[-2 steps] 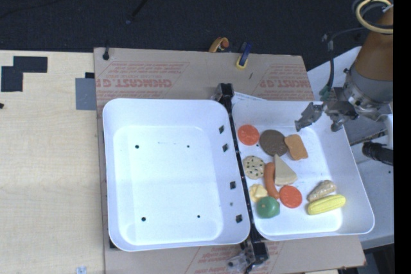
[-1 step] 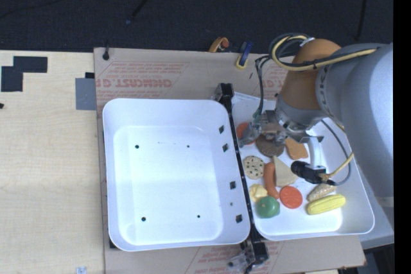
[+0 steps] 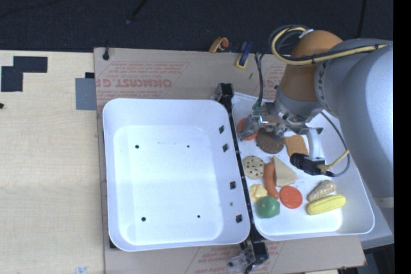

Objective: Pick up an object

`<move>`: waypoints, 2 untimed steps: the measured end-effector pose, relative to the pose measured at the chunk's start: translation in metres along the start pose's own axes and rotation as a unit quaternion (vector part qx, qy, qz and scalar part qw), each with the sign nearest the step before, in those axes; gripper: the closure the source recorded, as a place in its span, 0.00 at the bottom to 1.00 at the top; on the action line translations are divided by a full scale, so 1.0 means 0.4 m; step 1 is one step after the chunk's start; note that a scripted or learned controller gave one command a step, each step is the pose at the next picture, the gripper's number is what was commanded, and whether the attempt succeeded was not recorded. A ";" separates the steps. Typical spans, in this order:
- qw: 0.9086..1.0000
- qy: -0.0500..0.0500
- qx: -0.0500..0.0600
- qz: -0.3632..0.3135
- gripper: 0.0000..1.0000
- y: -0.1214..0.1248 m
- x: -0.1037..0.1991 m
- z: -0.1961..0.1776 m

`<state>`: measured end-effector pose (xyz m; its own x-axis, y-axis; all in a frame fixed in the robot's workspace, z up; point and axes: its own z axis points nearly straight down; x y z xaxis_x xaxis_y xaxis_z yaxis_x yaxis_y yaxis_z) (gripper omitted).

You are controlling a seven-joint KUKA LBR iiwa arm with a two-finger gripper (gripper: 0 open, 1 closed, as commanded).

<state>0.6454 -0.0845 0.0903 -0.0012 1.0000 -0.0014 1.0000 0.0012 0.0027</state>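
Observation:
My gripper (image 3: 265, 127) hangs low over the upper left part of the right bin (image 3: 356, 218), right above a dark brown round patty (image 3: 271, 143) and a red-orange piece (image 3: 246, 128). Below it lie a chocolate-chip cookie (image 3: 253, 167), a sausage (image 3: 270, 179), a pale wedge (image 3: 284, 172), a yellow cheese piece (image 3: 258, 191), a green round item (image 3: 268, 206), a red tomato slice (image 3: 291, 196), a corn cob (image 3: 326, 204), a tan bread-like item (image 3: 321, 189) and an orange-brown slice (image 3: 297, 145). The wrist hides the fingertips.
The left bin (image 3: 167, 170) stands beside the right one, joined by black clips (image 3: 232, 157) along the shared edge. The grey arm (image 3: 359, 106) covers the right bin's upper right. Cables (image 3: 321, 167) trail over the bin near the orange-brown slice.

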 end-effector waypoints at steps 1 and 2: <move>1.000 -0.001 -0.001 0.000 1.00 0.001 -0.004 -0.029; 1.000 -0.001 0.000 0.000 0.00 0.000 -0.003 -0.027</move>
<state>0.6455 -0.0859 0.1011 -0.0009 1.0000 -0.0028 1.0000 0.0009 0.0032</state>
